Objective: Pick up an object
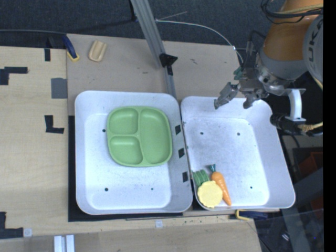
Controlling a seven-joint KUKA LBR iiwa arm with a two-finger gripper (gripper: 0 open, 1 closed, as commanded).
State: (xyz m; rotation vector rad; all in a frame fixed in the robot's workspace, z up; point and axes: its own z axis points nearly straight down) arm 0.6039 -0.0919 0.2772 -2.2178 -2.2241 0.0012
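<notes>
Camera view looks down at a slant on two shallow white bins sitting side by side on the bench. Left bin point(89, 193) has a green divided plate point(139, 136) lying flat in its far half, three compartments, nothing on it. Right bin point(273, 161) is where the pickable stuff is: a little cluster jammed into the near left corner, right against the wall next to the divider between the bins. There's a yellow round piece point(210, 193), looks like a flat toy food slice but it's honestly too small to say exactly what. An orange carrot point(222, 187) lies touching it on the right side, pointing towards the near edge. A green item point(201, 176) sits just on the far side of the yellow piece, touching or nearly so.

The arm point(291, 35) comes in from the right, orange band up top and grey below. Its gripper point(236, 97) hangs over the far left corner of the right bin, fingers spread wide apart with nothing between them. One finger point(224, 96) sits over the bin's far rim, the other further right. It's well apart from the toy cluster, basically the opposite end of the bin.

Outside the bins, a small tan object point(97, 50) lies on the bench far left, and a grey metal bar point(149, 22) slants down toward the gap between the bins.
</notes>
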